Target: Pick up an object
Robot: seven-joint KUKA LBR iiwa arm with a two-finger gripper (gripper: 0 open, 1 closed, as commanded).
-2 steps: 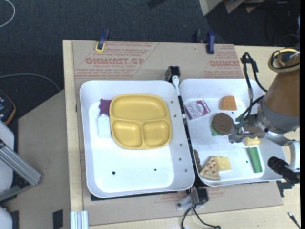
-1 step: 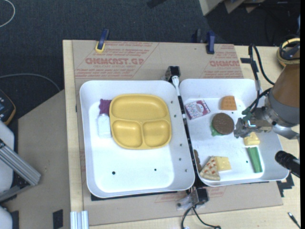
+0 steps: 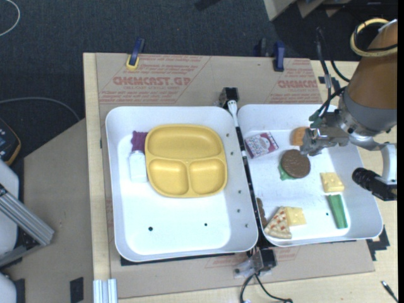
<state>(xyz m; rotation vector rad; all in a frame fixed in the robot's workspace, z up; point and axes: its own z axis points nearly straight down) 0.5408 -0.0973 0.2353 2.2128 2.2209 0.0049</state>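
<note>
Metal two-finger hand (image 3: 314, 141) hangs in the right bin; finger spread: cannot tell. Round brown burger-patty toy (image 3: 295, 164) lies just below-left of it, matte. Glossy yellow three-compartment plastic tray (image 3: 186, 159) sits far left.

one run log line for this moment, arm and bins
arm: over right bin | gripper: above brown patty, nothing seen held | left bin: yellow tray

tray (image 3: 186, 158): glossy yellow plastic | bins (image 3: 183, 235): smooth white plastic (slightly shiny)
</note>
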